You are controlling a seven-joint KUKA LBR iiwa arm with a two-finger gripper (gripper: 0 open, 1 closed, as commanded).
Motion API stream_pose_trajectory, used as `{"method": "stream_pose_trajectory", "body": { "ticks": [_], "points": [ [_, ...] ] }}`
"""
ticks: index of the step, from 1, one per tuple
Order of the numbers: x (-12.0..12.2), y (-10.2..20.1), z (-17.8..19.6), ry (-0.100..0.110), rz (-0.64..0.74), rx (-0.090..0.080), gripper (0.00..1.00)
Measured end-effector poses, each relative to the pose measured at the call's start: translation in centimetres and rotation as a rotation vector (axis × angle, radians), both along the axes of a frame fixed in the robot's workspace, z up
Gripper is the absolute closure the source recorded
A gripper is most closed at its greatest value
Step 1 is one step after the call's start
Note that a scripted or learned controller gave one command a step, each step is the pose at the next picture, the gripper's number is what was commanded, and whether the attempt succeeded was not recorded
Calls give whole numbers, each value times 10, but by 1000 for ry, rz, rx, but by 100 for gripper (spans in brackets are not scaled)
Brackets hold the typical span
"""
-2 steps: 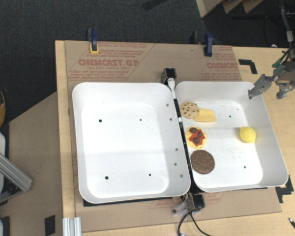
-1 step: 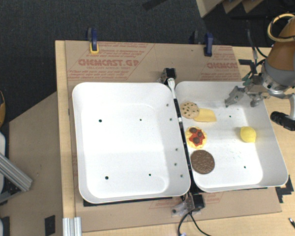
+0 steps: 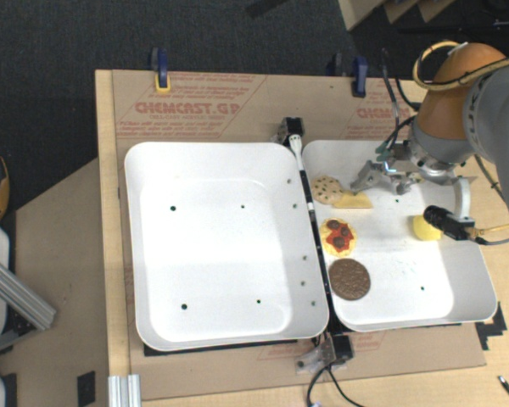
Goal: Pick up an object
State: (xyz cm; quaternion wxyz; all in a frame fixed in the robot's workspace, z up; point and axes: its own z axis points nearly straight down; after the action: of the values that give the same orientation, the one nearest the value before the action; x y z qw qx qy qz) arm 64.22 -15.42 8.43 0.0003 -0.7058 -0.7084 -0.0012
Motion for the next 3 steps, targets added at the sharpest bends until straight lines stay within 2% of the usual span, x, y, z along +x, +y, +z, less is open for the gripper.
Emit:
{"method": "stream_pose_trajectory", "body": {
  "ticks": [1, 2, 3],
  "points": [
    [26, 59, 1, -3, 2, -2, 0],
    [26, 55, 12, -4, -2, -4, 100],
    [25, 55, 11, -3, -2, -4, 0]
  ]
}}
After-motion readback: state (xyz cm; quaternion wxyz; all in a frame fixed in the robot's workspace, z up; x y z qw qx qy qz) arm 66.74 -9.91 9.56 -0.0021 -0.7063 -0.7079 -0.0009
